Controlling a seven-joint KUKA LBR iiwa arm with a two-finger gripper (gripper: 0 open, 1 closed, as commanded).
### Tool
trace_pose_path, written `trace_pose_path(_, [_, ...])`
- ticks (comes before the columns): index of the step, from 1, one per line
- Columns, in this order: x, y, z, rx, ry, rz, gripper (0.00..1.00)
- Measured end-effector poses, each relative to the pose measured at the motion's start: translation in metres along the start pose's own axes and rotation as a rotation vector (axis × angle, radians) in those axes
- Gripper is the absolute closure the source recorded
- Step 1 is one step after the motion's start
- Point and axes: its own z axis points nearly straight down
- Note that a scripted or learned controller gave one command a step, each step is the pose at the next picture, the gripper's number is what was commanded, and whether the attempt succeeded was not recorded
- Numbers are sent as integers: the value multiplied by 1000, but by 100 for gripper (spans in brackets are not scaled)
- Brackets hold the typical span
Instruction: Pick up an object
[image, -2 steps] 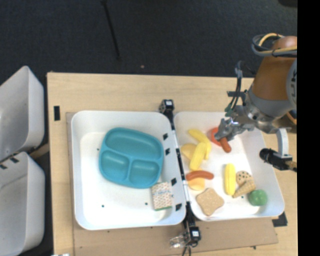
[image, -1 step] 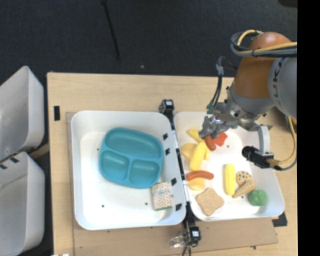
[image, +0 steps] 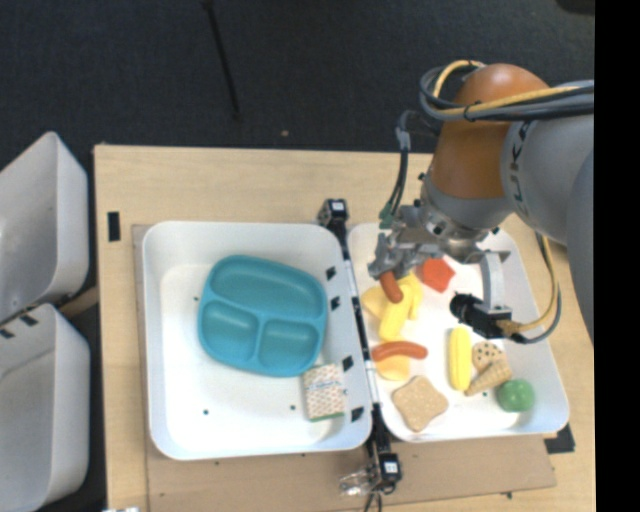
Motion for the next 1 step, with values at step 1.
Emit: trace_pose_path(1, [48, -5, 8, 1, 1, -1, 100])
